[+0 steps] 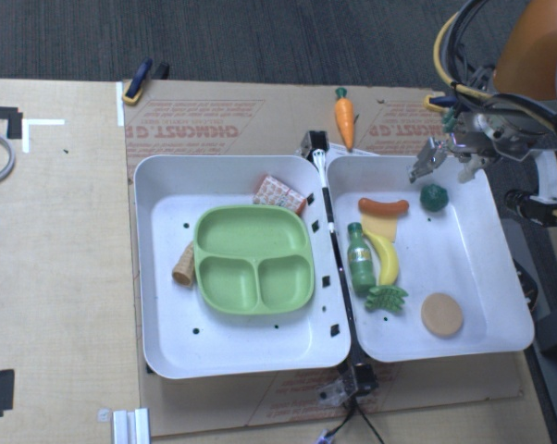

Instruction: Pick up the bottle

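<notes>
The right bin (501,276) holds the green bottle (360,259) at its 9 o'clock side, lying against a banana (384,255), with a sausage (384,207) at 12 o'clock of it. A tan disc (441,314) lies toward 5 o'clock. The left bin (158,276) holds a green divided plate (254,259). The hand (442,160) hovers released over the right bin's 1 o'clock edge, grasping nothing.

bright even overhead light, soft short shadows, mild glare on white bins (158,276), slightly grainy focus
</notes>
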